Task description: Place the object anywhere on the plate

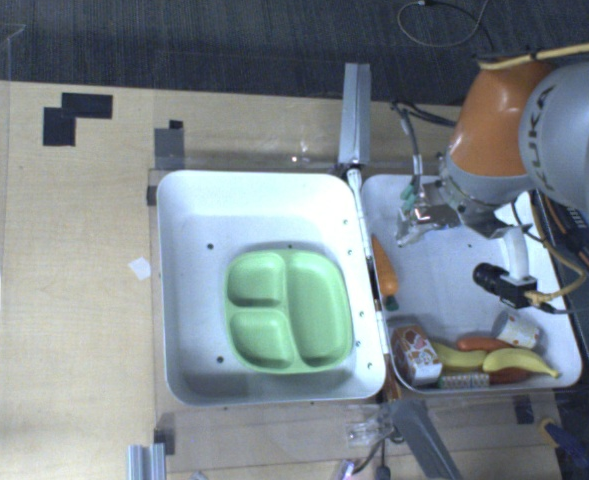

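The hand [417,213], grip state hidden, is hovering over the right bin [429,268] because the green plate [289,308] is waiting unloaded.

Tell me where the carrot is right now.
The carrot lies in the right bin, against its left wall beside the divider between the two bins. It sits above the packet in the camera view, with the green plate in the left bin.

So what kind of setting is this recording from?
Most likely a robotics lab pick-and-place bench: two white bins on a wooden bench, a green divided plate, toy food like a banana, and loose cabling.
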Robot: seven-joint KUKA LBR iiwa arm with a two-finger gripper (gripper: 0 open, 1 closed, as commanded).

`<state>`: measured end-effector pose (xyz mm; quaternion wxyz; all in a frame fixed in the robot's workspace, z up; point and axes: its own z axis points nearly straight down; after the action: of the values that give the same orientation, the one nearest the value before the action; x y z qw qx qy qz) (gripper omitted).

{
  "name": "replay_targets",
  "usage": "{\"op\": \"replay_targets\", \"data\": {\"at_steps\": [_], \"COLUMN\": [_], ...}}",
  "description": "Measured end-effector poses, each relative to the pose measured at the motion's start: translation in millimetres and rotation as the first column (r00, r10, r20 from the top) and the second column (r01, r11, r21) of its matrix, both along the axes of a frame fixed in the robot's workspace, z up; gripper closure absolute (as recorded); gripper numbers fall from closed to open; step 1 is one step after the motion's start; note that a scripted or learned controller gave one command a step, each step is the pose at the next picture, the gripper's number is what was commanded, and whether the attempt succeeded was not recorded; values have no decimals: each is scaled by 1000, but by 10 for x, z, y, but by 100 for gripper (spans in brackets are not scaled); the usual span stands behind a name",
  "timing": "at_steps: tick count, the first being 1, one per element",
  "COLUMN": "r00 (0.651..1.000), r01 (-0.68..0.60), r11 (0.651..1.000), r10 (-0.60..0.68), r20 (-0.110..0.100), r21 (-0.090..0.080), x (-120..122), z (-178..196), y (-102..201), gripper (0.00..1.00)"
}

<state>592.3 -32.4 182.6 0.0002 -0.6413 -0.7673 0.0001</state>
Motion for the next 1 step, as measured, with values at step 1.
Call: {"op": "replay_targets", "data": {"at_steps": [1], "r00": [999], "r01": [-49], "r11": [999], "r10": [49], "r20": [0], "r21": [0], "x": [-115], "z": [3], "y": [-167], "gripper": [100]}}
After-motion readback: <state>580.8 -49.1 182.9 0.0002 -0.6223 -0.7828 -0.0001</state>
